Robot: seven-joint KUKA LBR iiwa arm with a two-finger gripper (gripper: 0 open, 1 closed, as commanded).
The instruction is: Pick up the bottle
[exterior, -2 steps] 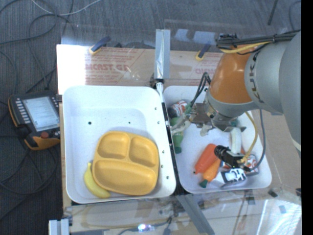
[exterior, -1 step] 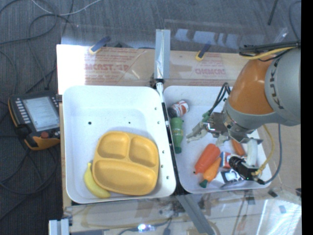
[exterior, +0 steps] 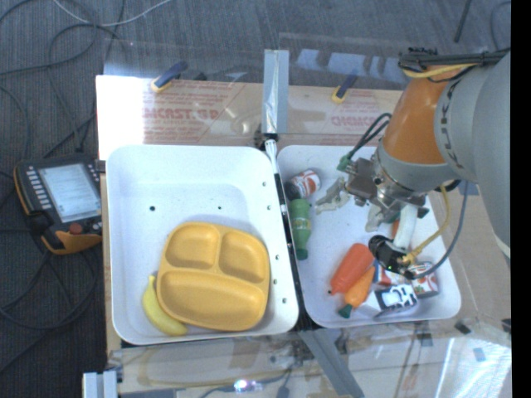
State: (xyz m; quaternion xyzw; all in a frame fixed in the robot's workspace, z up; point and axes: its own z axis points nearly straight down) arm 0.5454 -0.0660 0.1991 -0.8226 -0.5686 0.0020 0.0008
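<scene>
You cannot tell if the jaws are apart or together, because the wrist covers them; the gripper [exterior: 383,214] hangs over the middle of the right bin [exterior: 448,301]. The green bottle [exterior: 299,227] lies along that bin's left wall, well apart from the gripper. It looks like light, stiff plastic, smooth and round, so it may roll; take it across the body, not the neck. The arm bends down steeply from the right.

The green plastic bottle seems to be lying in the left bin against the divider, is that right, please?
Not quite: the camera view shows the green plastic bottle lying in the right white bin, against the divider.
</scene>
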